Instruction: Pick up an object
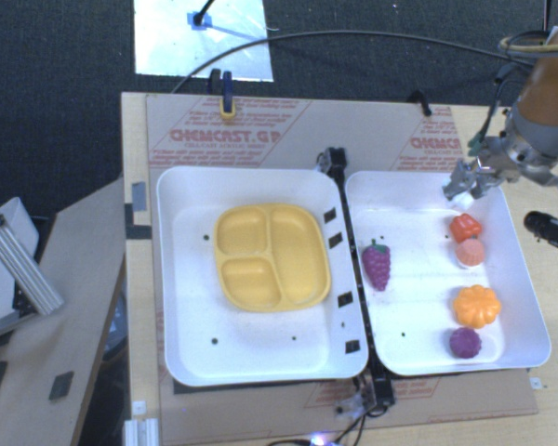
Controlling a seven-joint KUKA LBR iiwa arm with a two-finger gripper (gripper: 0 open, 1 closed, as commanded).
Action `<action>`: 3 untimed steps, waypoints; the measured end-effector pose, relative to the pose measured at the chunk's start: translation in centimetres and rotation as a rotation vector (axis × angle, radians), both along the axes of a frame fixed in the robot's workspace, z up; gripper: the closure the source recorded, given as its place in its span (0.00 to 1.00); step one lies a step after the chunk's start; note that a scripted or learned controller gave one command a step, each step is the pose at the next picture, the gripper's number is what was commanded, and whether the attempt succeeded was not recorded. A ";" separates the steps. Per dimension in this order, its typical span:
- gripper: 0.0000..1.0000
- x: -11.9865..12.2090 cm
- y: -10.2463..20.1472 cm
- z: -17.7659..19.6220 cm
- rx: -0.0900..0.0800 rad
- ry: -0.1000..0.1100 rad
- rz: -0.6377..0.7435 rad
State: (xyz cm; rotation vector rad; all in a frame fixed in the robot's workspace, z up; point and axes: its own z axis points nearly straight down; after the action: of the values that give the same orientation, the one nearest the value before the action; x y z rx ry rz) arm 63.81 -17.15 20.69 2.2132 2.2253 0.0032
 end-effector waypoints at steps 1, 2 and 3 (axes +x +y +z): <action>1.00 -2.3 4.7 1.1 0.002 0.003 0.003; 1.00 -3.4 8.8 1.0 0.002 0.003 0.003; 1.00 -4.2 13.5 1.8 0.002 0.003 0.003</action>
State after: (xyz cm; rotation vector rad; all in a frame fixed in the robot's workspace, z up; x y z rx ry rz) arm 59.61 -3.65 22.46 2.2122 2.2312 0.0023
